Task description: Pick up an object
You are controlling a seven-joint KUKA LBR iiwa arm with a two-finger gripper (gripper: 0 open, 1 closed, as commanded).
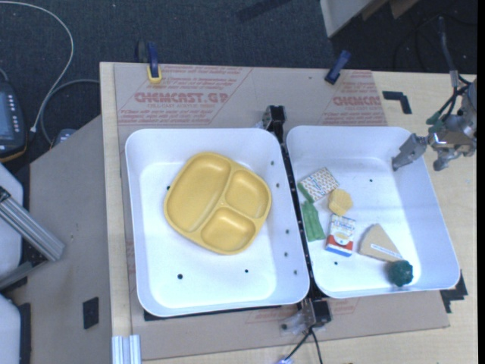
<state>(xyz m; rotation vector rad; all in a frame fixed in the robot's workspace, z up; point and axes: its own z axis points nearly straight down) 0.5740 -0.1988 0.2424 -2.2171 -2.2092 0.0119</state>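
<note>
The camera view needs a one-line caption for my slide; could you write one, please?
Gripper hovers over the right bin's far corner; small items cluster there, a yellow divided plate fills the left bin.

The claw [419, 152] was a small metallic grey piece with a darker grey finger [403, 153] on it. Behind that sat a chunky silver-grey wrist block with dark screws or fittings, plus thin cables looping off the top.
</note>
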